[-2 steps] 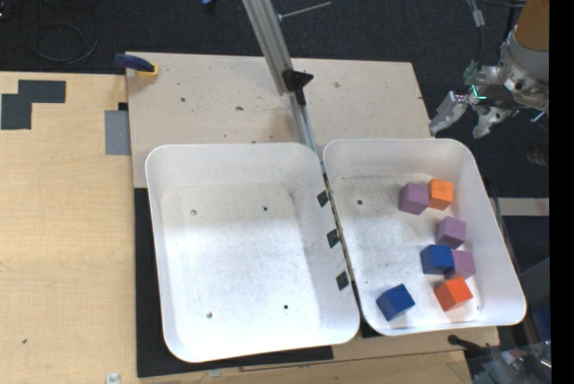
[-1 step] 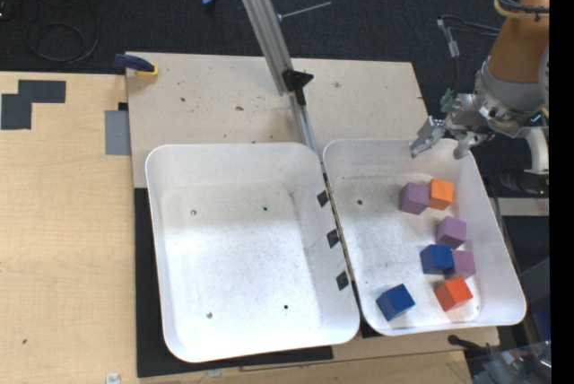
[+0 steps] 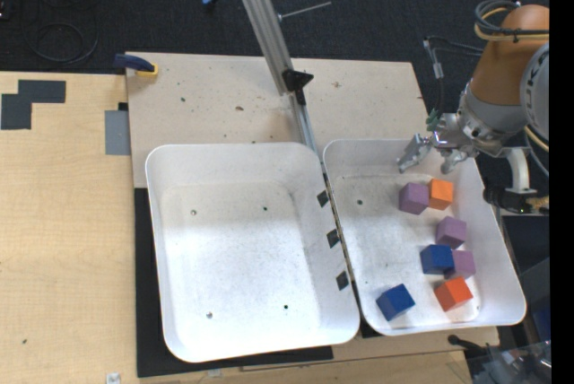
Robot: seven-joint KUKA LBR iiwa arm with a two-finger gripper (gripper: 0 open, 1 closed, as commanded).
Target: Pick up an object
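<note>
Two-finger metal gripper (image 3: 432, 152) hovers over rear of right white shallow bin (image 3: 377, 319), fingers spread apart, nothing between them. Small purple cube (image 3: 413, 197) and orange cube (image 3: 441, 192) touching, just below gripper — likely nearest target. Remaining blocks clustered toward front right.

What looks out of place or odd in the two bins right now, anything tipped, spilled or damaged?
Nothing stands out. The blocks all sit inside the right bin: a purple block touching an orange block near the gripper, the others clustered toward the near corner. Dark specks dot the left bin, which look like dirt.
</note>
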